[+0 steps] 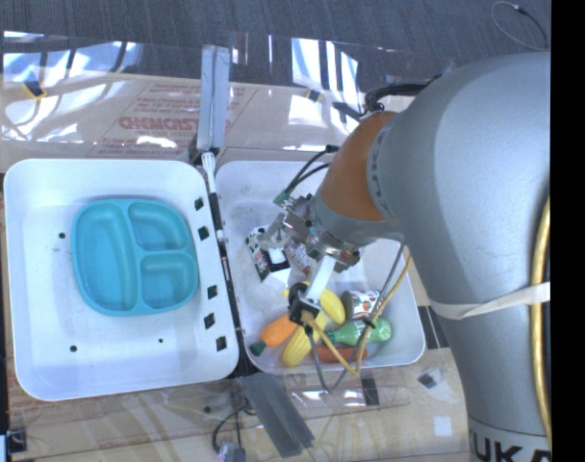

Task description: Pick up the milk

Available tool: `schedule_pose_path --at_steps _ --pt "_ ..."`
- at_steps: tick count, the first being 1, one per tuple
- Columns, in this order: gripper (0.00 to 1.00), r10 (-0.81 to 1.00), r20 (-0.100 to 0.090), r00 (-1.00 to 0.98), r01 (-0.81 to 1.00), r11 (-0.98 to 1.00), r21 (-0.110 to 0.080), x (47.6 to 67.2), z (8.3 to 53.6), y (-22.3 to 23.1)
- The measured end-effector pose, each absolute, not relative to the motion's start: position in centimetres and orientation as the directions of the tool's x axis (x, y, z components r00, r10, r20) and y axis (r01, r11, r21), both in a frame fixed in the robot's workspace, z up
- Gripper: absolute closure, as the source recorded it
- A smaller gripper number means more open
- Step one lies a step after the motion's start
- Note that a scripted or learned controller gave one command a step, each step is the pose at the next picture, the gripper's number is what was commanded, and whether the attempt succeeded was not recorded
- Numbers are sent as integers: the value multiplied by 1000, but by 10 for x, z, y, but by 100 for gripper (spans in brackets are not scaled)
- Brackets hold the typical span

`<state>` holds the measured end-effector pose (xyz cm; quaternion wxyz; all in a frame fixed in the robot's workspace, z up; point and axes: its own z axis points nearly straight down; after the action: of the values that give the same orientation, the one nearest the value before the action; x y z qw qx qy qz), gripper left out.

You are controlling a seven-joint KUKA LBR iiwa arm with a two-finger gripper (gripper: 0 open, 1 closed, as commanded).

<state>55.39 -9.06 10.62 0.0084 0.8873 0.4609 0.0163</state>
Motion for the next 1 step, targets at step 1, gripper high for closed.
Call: schedule_pose_path --at_steps 1 --pt "0 627 27 779 627 -779 10 558 106 -88"
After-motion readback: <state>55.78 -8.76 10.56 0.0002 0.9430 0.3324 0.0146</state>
